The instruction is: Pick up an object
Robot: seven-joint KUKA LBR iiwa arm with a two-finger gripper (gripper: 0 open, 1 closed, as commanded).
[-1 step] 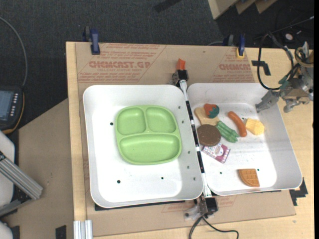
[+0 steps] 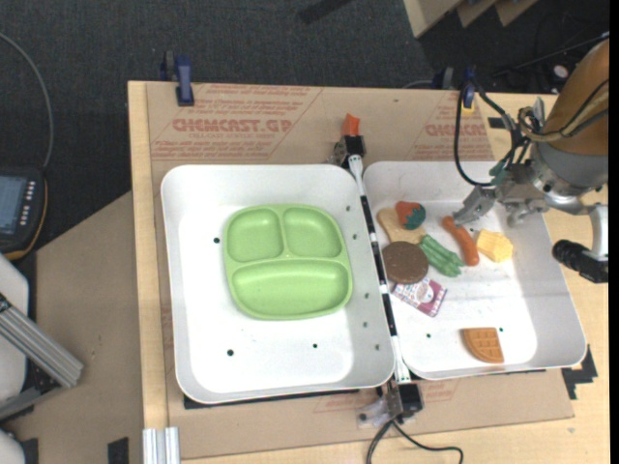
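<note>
The right bin (image 2: 551, 298) holds several toy foods. An orange carrot-like stick (image 2: 463, 241) lies beside a yellow cheese wedge (image 2: 496, 247) and a green pickle (image 2: 440, 255). A brown round patty (image 2: 404, 261), a pink packet (image 2: 423, 296), an orange waffle piece (image 2: 483, 344) and a red-and-teal piece (image 2: 411, 215) on a tan slice (image 2: 391, 224) lie around them. My gripper (image 2: 496, 210) hangs open at the bin's back right, just behind the carrot stick and the cheese, with nothing between its fingers.
The left bin (image 2: 193, 336) holds a green divided plate (image 2: 287, 261). A black clip strip (image 2: 377, 269) joins the two bins. Cables hang by the arm (image 2: 575, 133) at the right. A black part (image 2: 580, 257) sticks in over the right bin's rim.
</note>
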